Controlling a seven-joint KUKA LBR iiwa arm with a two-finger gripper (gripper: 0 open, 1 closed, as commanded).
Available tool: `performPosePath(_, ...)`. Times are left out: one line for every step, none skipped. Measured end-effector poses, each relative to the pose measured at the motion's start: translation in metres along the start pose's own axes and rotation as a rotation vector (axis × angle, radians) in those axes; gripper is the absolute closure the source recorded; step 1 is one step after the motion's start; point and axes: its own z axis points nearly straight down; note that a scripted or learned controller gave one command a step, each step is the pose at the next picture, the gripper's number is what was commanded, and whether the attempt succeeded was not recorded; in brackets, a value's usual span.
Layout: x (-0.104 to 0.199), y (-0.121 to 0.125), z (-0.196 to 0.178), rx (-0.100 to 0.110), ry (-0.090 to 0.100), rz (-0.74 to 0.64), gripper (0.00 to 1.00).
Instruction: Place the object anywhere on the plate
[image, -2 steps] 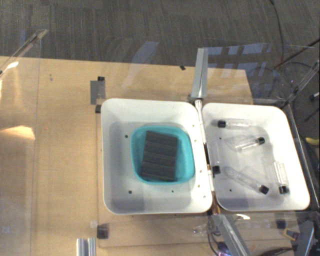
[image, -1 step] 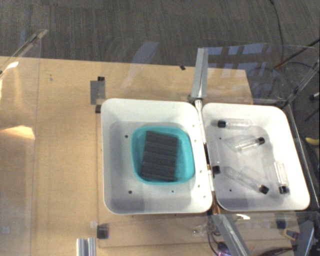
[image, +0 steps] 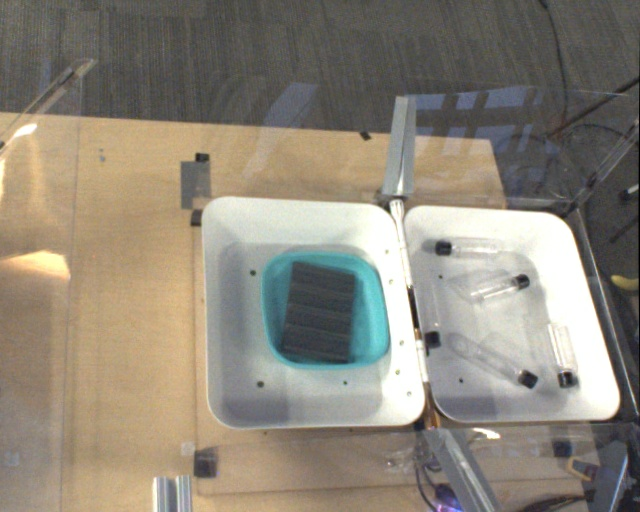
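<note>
A dark grey, ribbed rectangular block (image: 318, 312) is lying flat on a teal, square plastic plate with rounded corners (image: 271, 300). The plate is sitting in the middle of the left shallow white bin (image: 230, 330). The block is resting wholly inside the plate's raised rim, its long side running roughly front to back and turned slightly off the plate's edges, as a dropped thing lands rather than one squared up. If this block is the task's object, the placing is looking done, since the plate is bearing all of its weight and no part is hanging over the rim. In the right shallow white bin (image: 500, 395), several clear plastic tubes with black caps are lying scattered at odd angles. One (image: 468, 247) is lying near the far edge, one (image: 497, 289) just below it, one (image: 490, 361) is slanting toward the near corner, and one (image: 560, 352) is lying beside the right wall. They are probably serving as a stock of things yet to be picked, each apart from the others so that it can be reached. Both bins are standing side by side on the pale wooden bench (image: 100, 350), their inner walls touching. As for the gripper, I cannot tell whether it is released or clenched, nor whether it is carrying anything.
</note>
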Motion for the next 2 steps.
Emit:
performPosePath(0.0000,0.0000,0.0000,0.000,0.000,0.000,0.00)
performPosePath(0.0072,0.0012,0.0001,0.000,-0.001,-0.001,0.00)
